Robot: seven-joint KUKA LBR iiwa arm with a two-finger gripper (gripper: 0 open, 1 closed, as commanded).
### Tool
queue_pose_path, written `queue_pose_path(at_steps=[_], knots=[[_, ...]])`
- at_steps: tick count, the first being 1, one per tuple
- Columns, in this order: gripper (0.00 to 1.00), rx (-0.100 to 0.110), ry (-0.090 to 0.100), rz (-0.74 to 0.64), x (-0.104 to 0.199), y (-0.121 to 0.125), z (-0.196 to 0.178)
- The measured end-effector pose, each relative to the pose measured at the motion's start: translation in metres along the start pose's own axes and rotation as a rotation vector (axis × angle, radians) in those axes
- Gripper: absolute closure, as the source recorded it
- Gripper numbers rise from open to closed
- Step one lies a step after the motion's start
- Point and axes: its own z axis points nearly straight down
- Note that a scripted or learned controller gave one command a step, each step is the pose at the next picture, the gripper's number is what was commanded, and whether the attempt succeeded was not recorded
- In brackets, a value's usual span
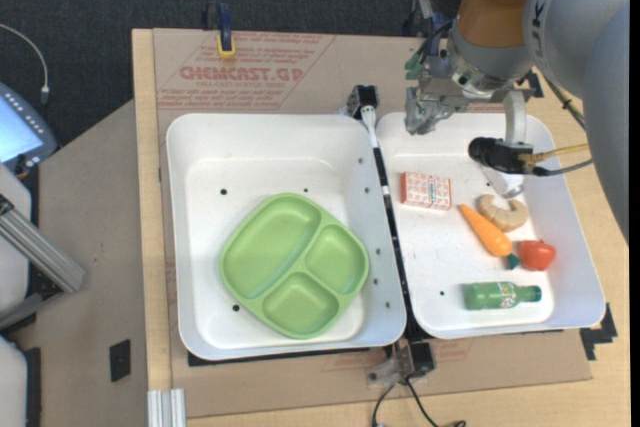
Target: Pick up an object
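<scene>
Looking down on a bench with two shallow white bins side by side. The left bin [190,215] holds a green divided plate [293,263], lying flat toward its lower middle. The right bin [575,255] holds the small things that could be picked. From left to right: a small pink and white box [427,190] near the bin's upper left, a green bottle [499,295] lying on its side along the lower edge with its long axis running left to right, an orange carrot [485,229] slanting down to the right, a tan ring-shaped piece [503,211] just beside the carrot's upper end, and a red piece [537,255] near its lower end.

The gripper [425,118] hangs over the upper left corner of the right bin, at the end of the grey arm [590,5] reaching in from the right. Nothing is visible between its fingers, and whether they are spread or closed cannot be told. The box is the nearest object, lying just below the gripper and well apart from the other things.
</scene>
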Motion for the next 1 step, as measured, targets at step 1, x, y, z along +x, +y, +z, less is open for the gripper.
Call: queue_pose_path(at_steps=[1], knots=[[1.00,-0.001,0.001,-0.001,0.0638,0.0016,-0.0068]])
